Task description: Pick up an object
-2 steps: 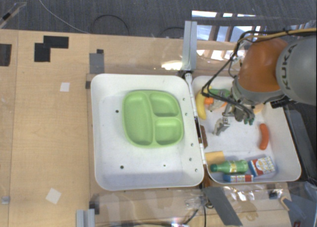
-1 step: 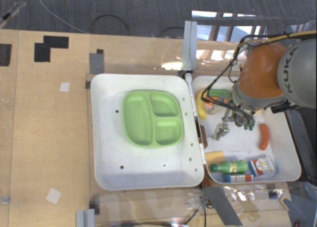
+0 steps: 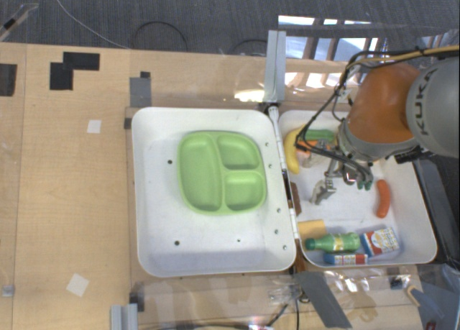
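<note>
1. Two white bins side by side on the bench [image 3: 65, 199]: left bin [image 3: 154, 249] with a green divided plate [image 3: 220, 172] sitting about in the middle.
2. Right bin [image 3: 417, 239] packed with the small stuff: a banana [image 3: 290, 150] along its left wall, something green [image 3: 321, 135] just next to that at the far end.
3. Down at the near edge, a green bottle [image 3: 332, 242] with a yellow cap lying on its side, a blue item [image 3: 343, 258] right below it, and a small carton [image 3: 379, 241] touching on the right.
4. An orange sausage-looking thing [image 3: 383, 198] standing apart near the right wall.
5. Arm [image 3: 388, 109] reached in from the right, end effector [image 3: 325, 190] hanging over the middle of the right bin, between banana and sausage thing.
6. Nothing visibly pinched, but honestly couldn't tell whether spread or pressed together.
</note>
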